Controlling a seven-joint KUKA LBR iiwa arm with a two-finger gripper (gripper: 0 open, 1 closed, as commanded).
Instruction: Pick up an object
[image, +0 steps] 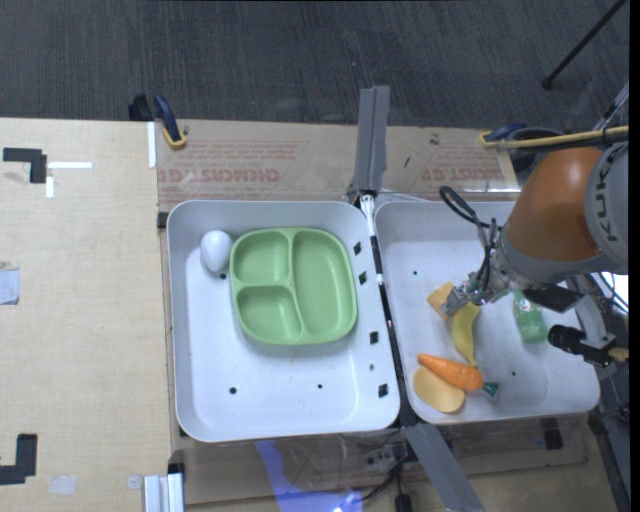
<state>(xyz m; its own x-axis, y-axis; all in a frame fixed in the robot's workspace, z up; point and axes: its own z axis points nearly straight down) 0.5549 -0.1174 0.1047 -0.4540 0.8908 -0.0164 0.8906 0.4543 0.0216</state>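
Reaching in from the right, the arm bends down into the right bin, its gripper low over the banana beside the carrot; finger state cannot be made out.

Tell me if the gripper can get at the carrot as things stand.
Probably yes. The carrot lies on top in the right bin, partly over a yellow-orange disc, with nothing covering it. The gripper hangs just above, over the banana.
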